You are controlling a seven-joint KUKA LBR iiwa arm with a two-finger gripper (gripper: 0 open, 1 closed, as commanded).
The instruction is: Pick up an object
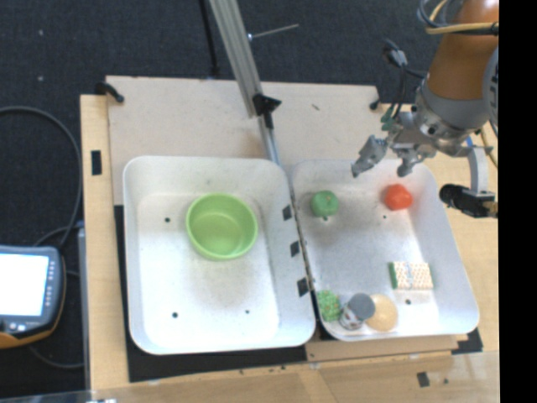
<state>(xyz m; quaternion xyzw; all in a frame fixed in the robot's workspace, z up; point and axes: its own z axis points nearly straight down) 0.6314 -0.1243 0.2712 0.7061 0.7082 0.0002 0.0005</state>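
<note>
Nearest the camera, along the right bin's (pixel 453 259) front edge, sit small toys, packed awkwardly close. Farther back an orange ball (pixel 398 197) lies alone: probably light, smooth, inclined to roll, best pinched across its middle. Just beyond, the gripper (pixel 387 161) hangs spread, holding nothing.

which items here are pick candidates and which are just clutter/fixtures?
Pick candidates, all in the right bin:
orange ball, closest to the open pincer
green ball
patterned block
corner cluster: green lump, grey object, yellow ball

Lying about:
green bowl in left bin
metal pole
tablet
</note>
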